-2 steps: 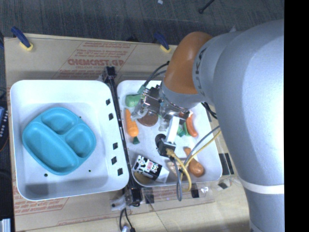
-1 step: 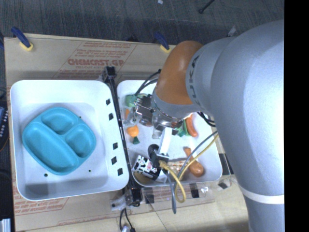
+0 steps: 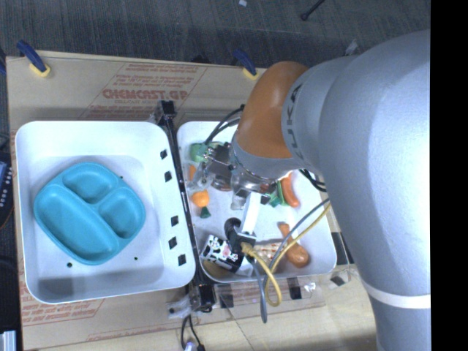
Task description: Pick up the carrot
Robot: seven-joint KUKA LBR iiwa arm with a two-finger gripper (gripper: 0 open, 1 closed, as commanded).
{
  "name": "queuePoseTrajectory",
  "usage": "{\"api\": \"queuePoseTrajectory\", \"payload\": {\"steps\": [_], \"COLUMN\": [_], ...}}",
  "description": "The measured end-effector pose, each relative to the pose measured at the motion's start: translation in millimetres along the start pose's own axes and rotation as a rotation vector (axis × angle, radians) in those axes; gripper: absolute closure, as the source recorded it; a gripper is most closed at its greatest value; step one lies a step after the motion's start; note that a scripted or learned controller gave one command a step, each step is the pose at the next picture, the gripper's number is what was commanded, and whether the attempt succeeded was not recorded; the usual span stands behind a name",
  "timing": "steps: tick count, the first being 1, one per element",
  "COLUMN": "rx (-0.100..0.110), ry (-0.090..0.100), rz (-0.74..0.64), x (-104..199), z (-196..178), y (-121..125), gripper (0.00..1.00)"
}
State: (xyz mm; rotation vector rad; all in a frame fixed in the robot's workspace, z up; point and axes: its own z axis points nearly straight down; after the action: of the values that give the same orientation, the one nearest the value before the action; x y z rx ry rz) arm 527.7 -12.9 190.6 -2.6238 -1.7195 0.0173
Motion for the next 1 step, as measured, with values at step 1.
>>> {"api": "queuePoseTrajectory", "payload": {"steps": [1], "rx": [0.000], "ry": [0.000], "rz": [0.000], "x": [0.0], "z": [0.0], "y": [0.0], "gripper": [0.00]}}
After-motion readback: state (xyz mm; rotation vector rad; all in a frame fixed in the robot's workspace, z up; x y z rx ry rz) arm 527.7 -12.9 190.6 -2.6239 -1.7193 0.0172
